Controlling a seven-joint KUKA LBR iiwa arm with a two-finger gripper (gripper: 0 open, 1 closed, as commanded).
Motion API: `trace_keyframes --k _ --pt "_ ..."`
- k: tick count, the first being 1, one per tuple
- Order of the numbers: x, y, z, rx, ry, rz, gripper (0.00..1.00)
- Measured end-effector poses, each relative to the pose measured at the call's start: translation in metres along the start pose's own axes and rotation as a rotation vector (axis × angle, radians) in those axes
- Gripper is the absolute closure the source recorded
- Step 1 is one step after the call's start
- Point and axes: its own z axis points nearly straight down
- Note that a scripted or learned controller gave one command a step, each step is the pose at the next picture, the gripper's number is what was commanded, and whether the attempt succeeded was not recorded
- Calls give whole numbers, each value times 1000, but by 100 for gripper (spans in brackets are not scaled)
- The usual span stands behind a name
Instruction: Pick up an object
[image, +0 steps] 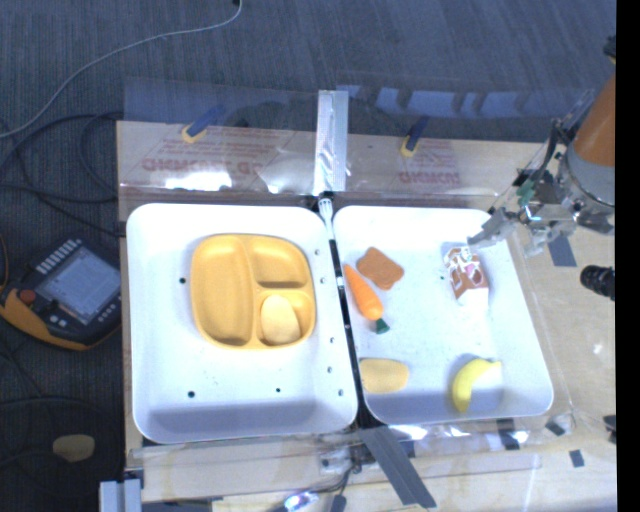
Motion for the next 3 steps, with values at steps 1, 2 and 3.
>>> trace_keyframes --k 1,2,3 --pt "-8 55 84 1 -3 -10 0" --pt "-5 59 156 -7 3 -73 0" --pt "-6 58 151 1 2 -75 100"
